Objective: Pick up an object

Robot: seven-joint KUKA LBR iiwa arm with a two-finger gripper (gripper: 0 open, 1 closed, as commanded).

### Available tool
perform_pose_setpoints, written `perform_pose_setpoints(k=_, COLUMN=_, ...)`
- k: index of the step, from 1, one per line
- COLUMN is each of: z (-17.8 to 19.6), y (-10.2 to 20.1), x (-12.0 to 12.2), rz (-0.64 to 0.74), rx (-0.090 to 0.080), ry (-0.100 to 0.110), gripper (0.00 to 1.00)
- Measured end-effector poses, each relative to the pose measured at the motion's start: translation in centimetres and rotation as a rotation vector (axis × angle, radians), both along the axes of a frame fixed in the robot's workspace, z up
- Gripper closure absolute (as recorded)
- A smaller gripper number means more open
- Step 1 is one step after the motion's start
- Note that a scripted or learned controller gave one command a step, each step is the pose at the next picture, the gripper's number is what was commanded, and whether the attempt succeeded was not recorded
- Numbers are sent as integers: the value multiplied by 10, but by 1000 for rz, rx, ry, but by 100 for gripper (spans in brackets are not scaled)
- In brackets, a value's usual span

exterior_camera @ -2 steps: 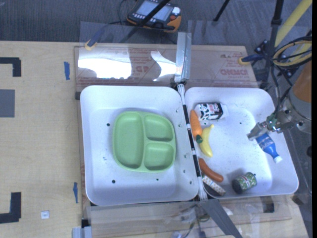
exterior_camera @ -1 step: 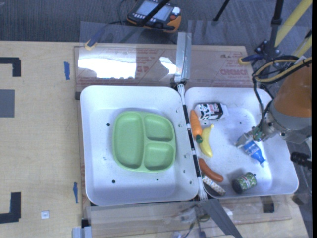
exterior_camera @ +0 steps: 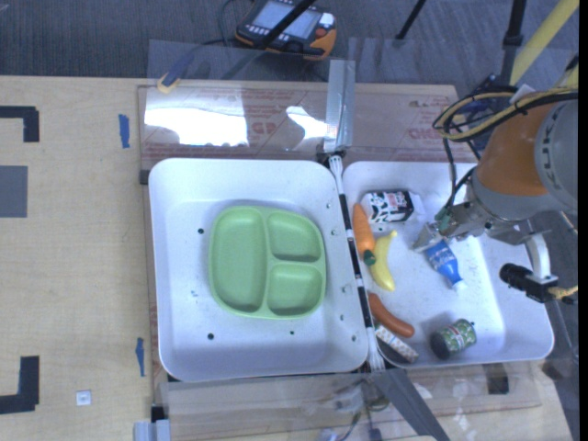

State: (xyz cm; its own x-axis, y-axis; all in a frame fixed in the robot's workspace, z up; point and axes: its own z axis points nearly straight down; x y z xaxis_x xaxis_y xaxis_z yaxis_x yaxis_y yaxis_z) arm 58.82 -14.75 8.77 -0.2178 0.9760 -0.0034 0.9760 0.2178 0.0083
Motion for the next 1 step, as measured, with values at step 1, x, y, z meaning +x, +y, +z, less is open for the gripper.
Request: perform_pose_setpoints(k=1, z=98, y=72, x=33, rz=-12, rx=1, ry=7, gripper=100)
